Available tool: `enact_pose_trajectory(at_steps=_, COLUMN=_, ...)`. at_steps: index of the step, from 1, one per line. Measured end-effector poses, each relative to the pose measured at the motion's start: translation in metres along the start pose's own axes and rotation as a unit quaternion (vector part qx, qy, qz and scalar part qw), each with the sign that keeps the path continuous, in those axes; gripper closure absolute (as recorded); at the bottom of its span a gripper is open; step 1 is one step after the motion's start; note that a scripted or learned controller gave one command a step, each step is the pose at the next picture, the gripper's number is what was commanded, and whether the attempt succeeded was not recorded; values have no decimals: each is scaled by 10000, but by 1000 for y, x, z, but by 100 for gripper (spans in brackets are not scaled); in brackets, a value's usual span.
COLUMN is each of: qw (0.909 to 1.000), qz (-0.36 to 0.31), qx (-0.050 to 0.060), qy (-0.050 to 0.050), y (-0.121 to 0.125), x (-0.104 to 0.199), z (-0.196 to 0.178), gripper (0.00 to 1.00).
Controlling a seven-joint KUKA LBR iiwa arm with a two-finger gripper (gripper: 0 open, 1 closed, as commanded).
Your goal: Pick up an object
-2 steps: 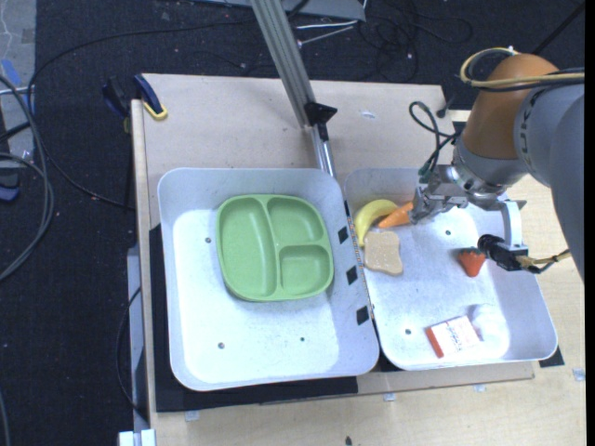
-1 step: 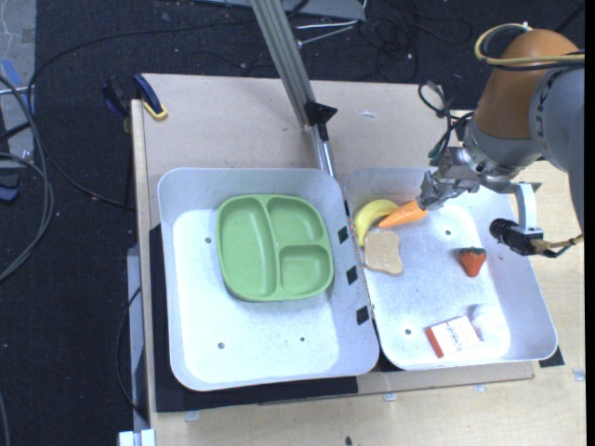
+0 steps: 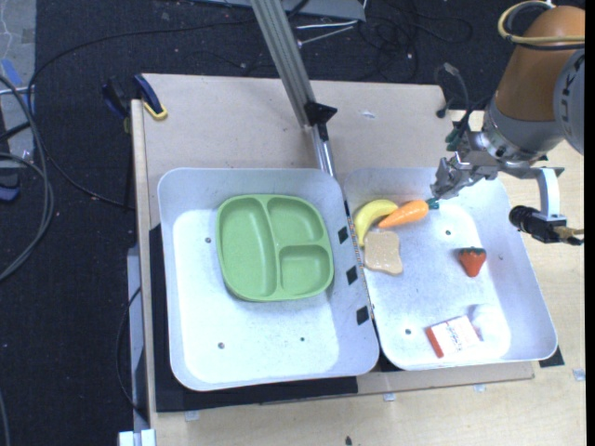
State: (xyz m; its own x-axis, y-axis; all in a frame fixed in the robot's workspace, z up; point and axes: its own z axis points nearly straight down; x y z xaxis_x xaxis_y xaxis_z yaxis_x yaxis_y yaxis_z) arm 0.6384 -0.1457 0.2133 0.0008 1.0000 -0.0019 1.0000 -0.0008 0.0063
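Note:
My gripper (image 3: 442, 189) hangs over the far side of the right bin (image 3: 521, 277), just above and to the right of the green-tipped end of an orange carrot (image 3: 404, 215). The carrot lies on the bin floor beside a yellow banana (image 3: 369, 217). A slice of bread (image 3: 383, 253) lies just in front of them. Further right sits a red strawberry (image 3: 472, 262). A red and white box (image 3: 453, 336) rests near the bin's front edge.
The left bin (image 3: 195, 323) holds a green divided plate (image 3: 276, 247). A slanted metal pole (image 3: 288, 54) crosses the back of the bench. The grey and orange arm (image 3: 539, 72) stands over the right bin's far right corner.

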Motion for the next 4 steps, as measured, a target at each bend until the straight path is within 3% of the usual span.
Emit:
enact_pose_trajectory(at_steps=1, qw=10000, qz=-12, qx=-7, qy=-1, y=2, x=0, z=-51, gripper=100)
enact_pose_trajectory(at_steps=2, qw=10000, qz=-38, qx=27, qy=17, y=-1, x=47, z=-55, gripper=100)
enact_pose_trajectory(at_steps=4, qw=10000, qz=-44, qx=39, qy=19, y=0, x=166, z=-26, gripper=100)
